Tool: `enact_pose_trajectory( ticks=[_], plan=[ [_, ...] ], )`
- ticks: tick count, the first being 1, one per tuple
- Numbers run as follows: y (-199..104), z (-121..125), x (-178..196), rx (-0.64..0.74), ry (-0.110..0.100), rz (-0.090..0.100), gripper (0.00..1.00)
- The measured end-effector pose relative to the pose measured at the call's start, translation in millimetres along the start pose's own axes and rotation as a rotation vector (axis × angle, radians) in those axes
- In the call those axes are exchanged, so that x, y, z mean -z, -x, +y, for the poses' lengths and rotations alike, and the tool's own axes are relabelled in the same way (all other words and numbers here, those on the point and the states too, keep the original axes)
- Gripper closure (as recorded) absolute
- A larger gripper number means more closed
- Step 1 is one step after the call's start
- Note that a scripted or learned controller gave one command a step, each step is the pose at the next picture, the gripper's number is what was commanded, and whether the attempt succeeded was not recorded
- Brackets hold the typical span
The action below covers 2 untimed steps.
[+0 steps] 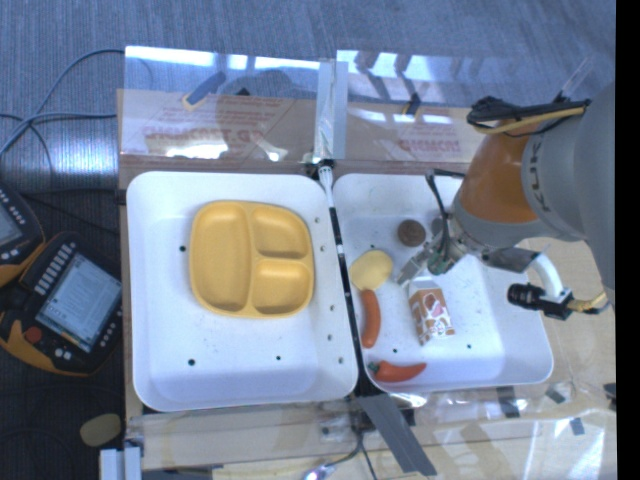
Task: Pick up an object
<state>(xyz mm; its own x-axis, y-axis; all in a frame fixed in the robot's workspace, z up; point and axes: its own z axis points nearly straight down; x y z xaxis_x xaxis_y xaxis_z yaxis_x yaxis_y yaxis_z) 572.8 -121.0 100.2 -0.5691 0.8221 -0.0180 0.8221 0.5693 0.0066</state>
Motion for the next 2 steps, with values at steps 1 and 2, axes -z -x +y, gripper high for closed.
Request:
enact_pose_trajectory(
  ticks=[1,2],
  plan=[
    [-61,19,84,0.056,-0.007,0.017,1.00],
    [-94,39,85,0.475,-0.002,0.018,1.00]
  ],
)
